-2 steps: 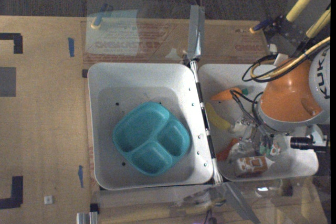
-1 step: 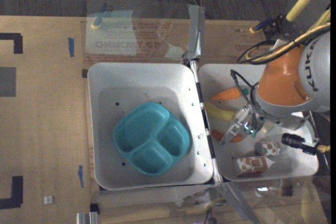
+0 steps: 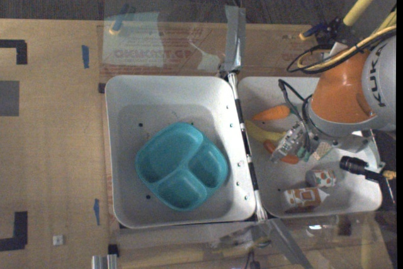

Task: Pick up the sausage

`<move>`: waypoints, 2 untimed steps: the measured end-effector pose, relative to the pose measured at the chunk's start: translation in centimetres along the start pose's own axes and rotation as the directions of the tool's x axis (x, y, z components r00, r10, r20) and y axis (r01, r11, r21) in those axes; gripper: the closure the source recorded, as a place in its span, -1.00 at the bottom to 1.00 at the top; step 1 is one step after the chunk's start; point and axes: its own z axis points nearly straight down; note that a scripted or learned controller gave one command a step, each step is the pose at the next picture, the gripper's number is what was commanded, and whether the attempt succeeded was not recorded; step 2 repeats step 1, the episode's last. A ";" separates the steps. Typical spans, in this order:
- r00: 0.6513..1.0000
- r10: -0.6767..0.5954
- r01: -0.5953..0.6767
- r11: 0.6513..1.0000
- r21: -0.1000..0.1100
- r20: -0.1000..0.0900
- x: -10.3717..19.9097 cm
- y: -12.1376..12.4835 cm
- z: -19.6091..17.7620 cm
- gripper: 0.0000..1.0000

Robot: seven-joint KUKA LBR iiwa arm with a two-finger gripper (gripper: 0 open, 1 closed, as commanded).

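Two bins (image 3: 126,135) stand side by side on the desk (image 3: 50,167), and my arm (image 3: 343,97) reaches from the right into the right one, where all the small food items lie. I believe the sausage (image 3: 281,153) is the reddish-orange piece in the middle of this bin, partly hidden under the tool (image 3: 291,142), which hangs directly over it or touches it; from this slanted view I cannot decide which. What shows of the sausage runs from upper left to lower right, so I judge its long axis goes in this diagonal direction, with one end pointing toward the divider between the bins and the other toward the bin's near right corner. If the tool is open or closed I cannot tell, because its body covers this part. Just beside it, toward the far wall, lies an orange carrot (image 3: 272,113), and a yellow banana (image 3: 261,132) lies between the carrot and the sausage, so a wrong catch is a risk in my opinion. Two small packets (image 3: 302,197) rest nearer the front wall, well apart from the target. A teal divided plate (image 3: 182,165) sits in the left bin
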 end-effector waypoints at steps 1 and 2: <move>0.977 -0.212 0.212 0.977 0.003 -0.013 2.7 4.1 -8.4 1.00; 0.977 -0.212 0.212 0.977 0.003 -0.013 2.7 4.1 -8.4 1.00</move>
